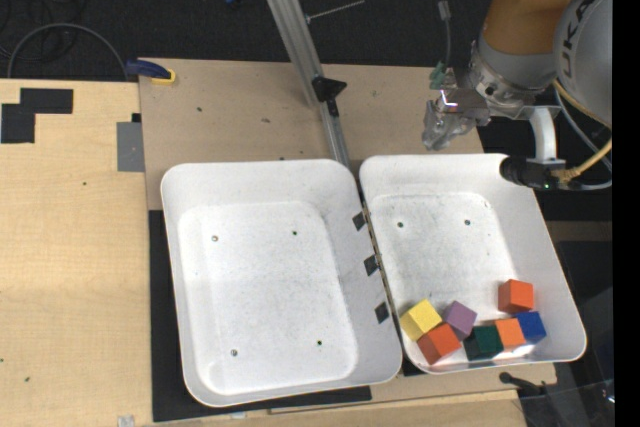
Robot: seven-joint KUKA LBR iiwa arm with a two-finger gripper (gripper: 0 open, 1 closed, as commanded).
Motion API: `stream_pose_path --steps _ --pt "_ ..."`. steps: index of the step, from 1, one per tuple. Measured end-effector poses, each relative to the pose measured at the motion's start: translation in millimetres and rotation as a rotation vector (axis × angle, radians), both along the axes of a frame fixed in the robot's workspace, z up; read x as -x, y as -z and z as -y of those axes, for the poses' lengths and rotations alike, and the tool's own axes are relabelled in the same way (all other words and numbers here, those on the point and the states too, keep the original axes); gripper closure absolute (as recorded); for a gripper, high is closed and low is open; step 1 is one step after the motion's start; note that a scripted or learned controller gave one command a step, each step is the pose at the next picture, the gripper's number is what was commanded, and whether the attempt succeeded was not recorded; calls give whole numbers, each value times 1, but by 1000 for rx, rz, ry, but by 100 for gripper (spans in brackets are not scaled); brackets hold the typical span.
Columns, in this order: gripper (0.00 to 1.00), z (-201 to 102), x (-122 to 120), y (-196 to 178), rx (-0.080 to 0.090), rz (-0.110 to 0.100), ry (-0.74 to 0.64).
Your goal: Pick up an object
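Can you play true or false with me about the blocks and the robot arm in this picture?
1. All the blocks sit in the right bin. True.
2. The yellow block lies in the left bin. False: it lies in the right bin, near the divider.
3. The gripper is above the far edge of the right bin, away from the blocks. True.
4. The purple block is between the gripper's fingers. False: it rests in the bin beside the yellow block.
5. The green block is near the bin's front edge. True.
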State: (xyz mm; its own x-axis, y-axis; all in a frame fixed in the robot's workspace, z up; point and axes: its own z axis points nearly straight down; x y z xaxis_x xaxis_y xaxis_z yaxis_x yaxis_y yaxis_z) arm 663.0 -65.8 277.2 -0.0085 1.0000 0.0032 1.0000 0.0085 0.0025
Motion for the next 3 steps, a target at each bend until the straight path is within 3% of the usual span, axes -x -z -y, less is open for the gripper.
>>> stream_pose_path --steps 1,2,3 --pt "100 -67 26 11 0 -8 3" --pt "100 -96 64 -68 1 3 5" --pt "100 -150 64 -43 2 -8 4"
